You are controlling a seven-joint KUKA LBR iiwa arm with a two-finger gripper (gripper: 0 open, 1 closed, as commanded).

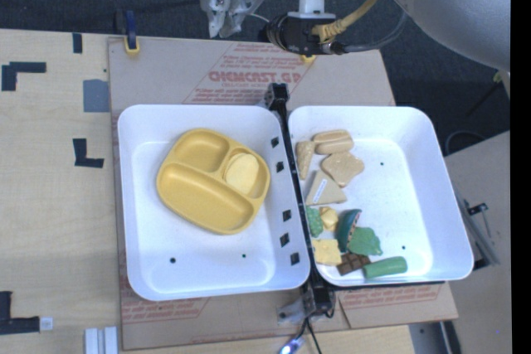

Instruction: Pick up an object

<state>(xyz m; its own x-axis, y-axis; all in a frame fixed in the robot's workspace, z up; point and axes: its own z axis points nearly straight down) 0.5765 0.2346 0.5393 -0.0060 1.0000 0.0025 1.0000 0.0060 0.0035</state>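
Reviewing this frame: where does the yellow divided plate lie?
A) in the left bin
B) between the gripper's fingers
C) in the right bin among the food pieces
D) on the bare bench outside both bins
A. The yellow divided plate rests flat on the floor of the left bin, while the small food pieces are gathered in the right bin, and the gripper hangs above the bench beyond both bins.

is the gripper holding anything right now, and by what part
Nothing is held. The two-finger gripper hangs above the bench beyond both shallow white bins, with nothing between its fingers.
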